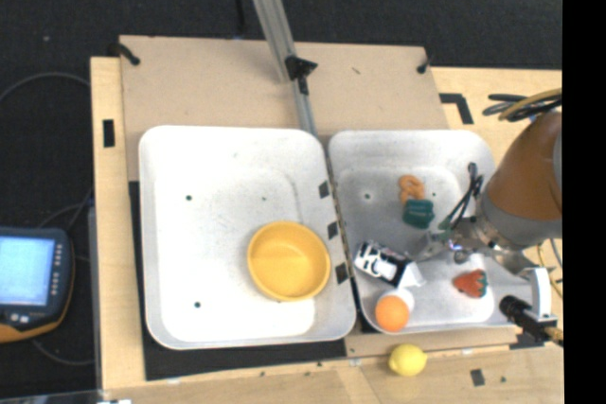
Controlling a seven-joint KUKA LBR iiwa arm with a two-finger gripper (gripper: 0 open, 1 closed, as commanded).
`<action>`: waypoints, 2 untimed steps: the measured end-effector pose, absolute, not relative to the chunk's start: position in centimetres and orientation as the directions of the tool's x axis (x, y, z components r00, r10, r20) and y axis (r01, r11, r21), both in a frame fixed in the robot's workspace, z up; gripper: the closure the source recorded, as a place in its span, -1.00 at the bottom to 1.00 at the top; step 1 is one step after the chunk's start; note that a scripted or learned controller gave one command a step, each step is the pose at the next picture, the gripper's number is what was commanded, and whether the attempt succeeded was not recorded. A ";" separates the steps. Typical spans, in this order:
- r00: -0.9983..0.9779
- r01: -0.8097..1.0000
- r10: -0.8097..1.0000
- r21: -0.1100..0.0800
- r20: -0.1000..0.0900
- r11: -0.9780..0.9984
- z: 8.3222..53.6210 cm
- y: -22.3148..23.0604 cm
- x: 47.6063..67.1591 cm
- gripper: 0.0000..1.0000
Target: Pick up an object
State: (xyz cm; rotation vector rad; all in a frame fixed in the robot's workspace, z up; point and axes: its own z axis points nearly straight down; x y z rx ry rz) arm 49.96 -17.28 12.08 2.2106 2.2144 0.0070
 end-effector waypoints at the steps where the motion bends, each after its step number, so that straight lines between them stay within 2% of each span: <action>1: 0.003 1.000 1.000 0.008 -0.002 -0.003 12.7 -17.2 49.9 1.00; 2: -0.002 1.000 1.000 0.008 -0.002 0.002 18.7 -17.8 49.5 1.00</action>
